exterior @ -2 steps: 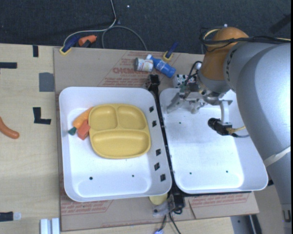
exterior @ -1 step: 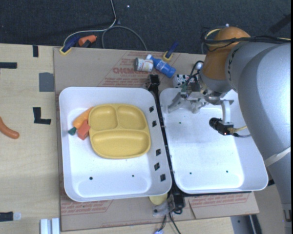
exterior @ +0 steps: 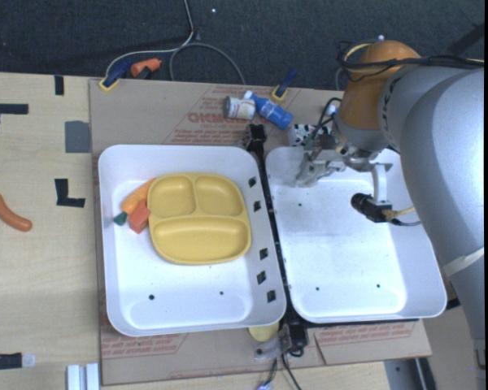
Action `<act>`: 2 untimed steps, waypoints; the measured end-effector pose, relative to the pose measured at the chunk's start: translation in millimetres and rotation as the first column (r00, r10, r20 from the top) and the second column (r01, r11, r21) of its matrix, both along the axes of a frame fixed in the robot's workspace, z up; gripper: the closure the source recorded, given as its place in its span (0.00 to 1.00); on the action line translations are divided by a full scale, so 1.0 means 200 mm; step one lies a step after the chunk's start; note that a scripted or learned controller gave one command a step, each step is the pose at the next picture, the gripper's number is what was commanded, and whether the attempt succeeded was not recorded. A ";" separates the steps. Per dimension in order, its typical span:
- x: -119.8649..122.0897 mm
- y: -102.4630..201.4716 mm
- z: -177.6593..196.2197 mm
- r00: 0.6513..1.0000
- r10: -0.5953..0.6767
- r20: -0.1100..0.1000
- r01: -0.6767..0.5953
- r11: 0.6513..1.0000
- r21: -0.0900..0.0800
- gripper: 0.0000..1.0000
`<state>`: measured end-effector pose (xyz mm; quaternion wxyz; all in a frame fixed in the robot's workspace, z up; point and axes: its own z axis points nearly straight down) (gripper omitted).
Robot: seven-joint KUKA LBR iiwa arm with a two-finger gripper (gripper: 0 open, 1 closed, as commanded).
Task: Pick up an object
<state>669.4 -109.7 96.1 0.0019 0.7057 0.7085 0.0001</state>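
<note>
A yellow divided plate point(exterior: 199, 218) lies in the left bin point(exterior: 179, 307). Against the plate's left edge sit small orange and red toy pieces point(exterior: 136, 210) with a bit of green. My gripper point(exterior: 311, 167) is low over the far left corner of the right bin point(exterior: 358, 291), near the divider between the bins. The grey arm with its orange band point(exterior: 372, 88) reaches in from the right above it. Nothing shows in the gripper's grasp.
An orange sausage-shaped toy point(exterior: 10, 212) lies on the bench far left, outside the bins. A blue and white bottle point(exterior: 259, 108) lies behind the bins, with clamps point(exterior: 145, 67) and a cable nearby. Black clips point(exterior: 264, 254) line the divider.
</note>
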 end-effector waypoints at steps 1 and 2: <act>-0.57 0.29 0.47 1.000 0.000 -0.002 0.000 1.000 0.006 1.00; -0.58 0.64 0.44 1.000 0.004 -0.005 -0.004 1.000 0.006 1.00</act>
